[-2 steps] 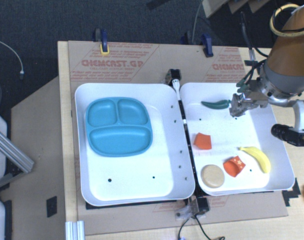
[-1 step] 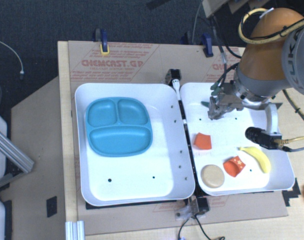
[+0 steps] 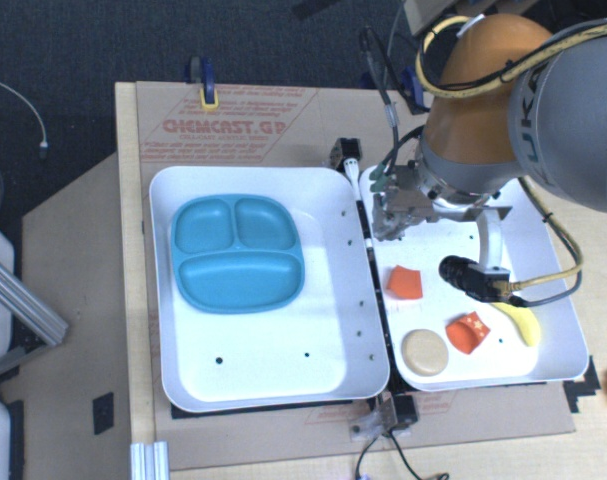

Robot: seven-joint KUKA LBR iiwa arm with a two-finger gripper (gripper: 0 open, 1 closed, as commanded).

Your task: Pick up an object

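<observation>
Two shallow white bins (image 3: 333, 358) on cardboard-topped bench (image 3: 233, 123). Left: glossy blue divided tray (image 3: 238, 253). Right: orange wedge (image 3: 405, 283) just below gripper (image 3: 388, 220), whose closure is indeterminable; tan disc (image 3: 424, 351), yellow banana (image 3: 520, 321).

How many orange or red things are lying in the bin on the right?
2: an orange block near the bin's left wall, and a red piece further right, beside the tan disc. The arm may hide others.

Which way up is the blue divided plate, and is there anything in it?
Right way up and empty: the blue divided plate lies flat in the left bin, its three hollows facing the camera, all bare.
</observation>
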